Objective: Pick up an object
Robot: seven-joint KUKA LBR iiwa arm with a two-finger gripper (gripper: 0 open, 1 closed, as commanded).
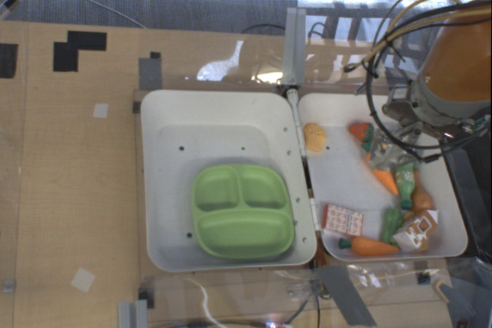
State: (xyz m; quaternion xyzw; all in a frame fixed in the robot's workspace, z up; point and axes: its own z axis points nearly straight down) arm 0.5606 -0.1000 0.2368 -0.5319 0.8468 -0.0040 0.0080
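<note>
The right bin (338,173) holds several small items. A tan round bun (314,136) lies at its far left, and an orange carrot piece (358,130) sits near the back. A second carrot (384,180) and a green packet (405,185) rest mid-bin. Along the front are a red-and-white box (343,220), a long carrot (372,246) and a brown-and-white carton (419,230). My gripper (389,151) hangs low over the back right of this bin, just above the mid-bin carrot and beside the green packet. Nothing is visibly lifted.
The left bin (165,165) carries a green divided plate (242,210) at its front. A raised divider (300,157) separates the bins. Black cables (384,34) loop around the arm's wrist above the right bin's back edge. Bare bench stretches to the left.
</note>
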